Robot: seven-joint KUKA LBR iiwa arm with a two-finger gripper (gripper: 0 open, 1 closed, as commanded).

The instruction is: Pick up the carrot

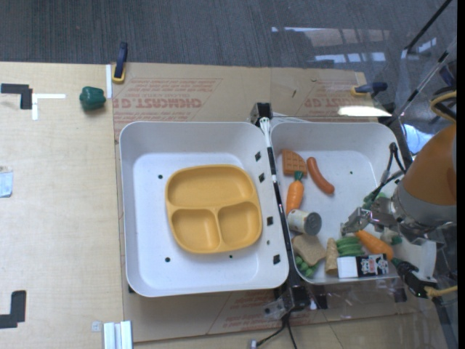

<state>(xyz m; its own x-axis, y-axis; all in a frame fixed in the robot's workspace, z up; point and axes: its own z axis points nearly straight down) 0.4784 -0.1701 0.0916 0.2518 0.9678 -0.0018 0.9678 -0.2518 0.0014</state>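
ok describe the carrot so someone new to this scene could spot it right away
Look in the right bin, on its left side near the wall shared with the other bin. The carrot stands there, just below a tan cracker and above a small can. It is orange with a green top; the sausage to its right is redder and has no green.

The flat brown cardboard sheet point(218, 93) under the bins bears red printed lettering, upside down and mirrored, too blurred to read. The small black-and-white box point(363, 266) carries illegible markings.
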